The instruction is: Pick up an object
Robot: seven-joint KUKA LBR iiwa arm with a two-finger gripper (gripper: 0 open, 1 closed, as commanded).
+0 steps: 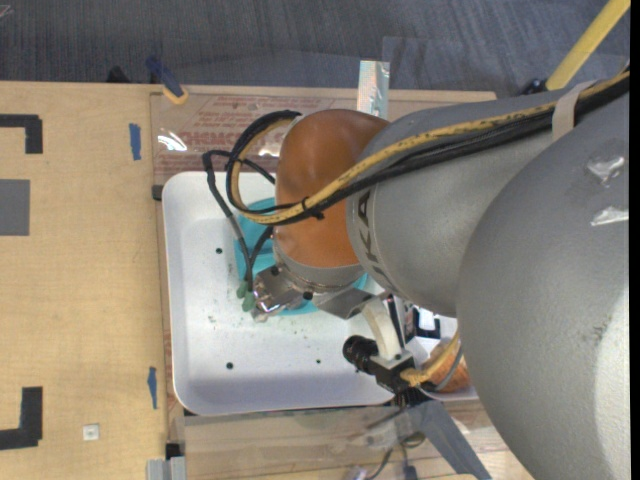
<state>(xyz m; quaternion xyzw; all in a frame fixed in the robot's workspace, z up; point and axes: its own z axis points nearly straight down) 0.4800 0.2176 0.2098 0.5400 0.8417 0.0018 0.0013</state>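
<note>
one white bin (200, 368) lies under the arm; the gripper (262, 303) is low over its middle. grip state cannot be read. a teal object (250, 253) sits in the bin, touching the gripper's upper-left side.

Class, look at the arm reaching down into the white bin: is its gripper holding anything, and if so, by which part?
It cannot be told. The gripper is low in the shallow white bin beside a teal object, but the grey arm's orange band hides the contact.
</note>
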